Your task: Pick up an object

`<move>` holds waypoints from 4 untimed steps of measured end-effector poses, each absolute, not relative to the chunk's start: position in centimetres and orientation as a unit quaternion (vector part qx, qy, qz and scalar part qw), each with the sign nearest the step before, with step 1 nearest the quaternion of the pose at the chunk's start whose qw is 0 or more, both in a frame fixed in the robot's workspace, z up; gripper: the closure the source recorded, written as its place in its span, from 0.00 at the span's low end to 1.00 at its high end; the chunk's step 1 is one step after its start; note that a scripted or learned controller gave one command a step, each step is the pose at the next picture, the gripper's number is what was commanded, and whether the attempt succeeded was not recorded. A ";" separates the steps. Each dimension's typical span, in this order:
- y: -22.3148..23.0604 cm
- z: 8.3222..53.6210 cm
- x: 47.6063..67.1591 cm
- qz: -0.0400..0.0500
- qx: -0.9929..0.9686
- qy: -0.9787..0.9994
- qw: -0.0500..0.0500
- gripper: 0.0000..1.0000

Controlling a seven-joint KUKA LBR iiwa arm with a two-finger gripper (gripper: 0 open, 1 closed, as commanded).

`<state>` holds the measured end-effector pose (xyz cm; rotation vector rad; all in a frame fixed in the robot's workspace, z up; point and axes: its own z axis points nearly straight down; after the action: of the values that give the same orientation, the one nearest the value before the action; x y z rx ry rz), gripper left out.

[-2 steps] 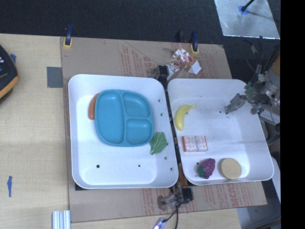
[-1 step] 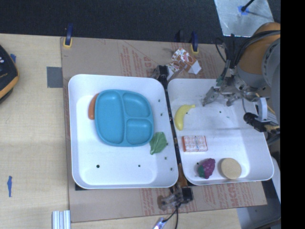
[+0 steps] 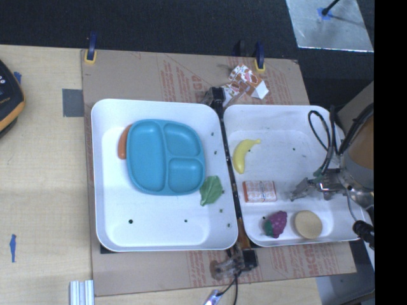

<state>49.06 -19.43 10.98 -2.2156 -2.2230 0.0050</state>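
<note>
Orange object (image 3: 121, 143) mostly hidden under blue divided plate (image 3: 166, 156). Arm (image 3: 356, 151) cut off at right. Gripper (image 3: 310, 187) fingers too blurry to read.

A blue divided plate (image 3: 166, 156) is showing beside a green leaf (image 3: 211, 190); a yellow banana (image 3: 244, 154), purple grapes (image 3: 276, 223) and tan disc (image 3: 308, 224) are lying in white.

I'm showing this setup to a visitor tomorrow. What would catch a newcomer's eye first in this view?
The big blue plastic divided plate in the left white bin stands out first, with an orange object peeking from under its left edge and a green leafy toy at its lower right. In the right white bin, the yellow toy banana draws the eye, and the gripper sits low at that bin's right side.
</note>
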 end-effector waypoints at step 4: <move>-17.6 16.2 54.1 0.001 -0.706 -0.708 0.001 0.00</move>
<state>54.14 -17.62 16.25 -2.2157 -2.2241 0.0042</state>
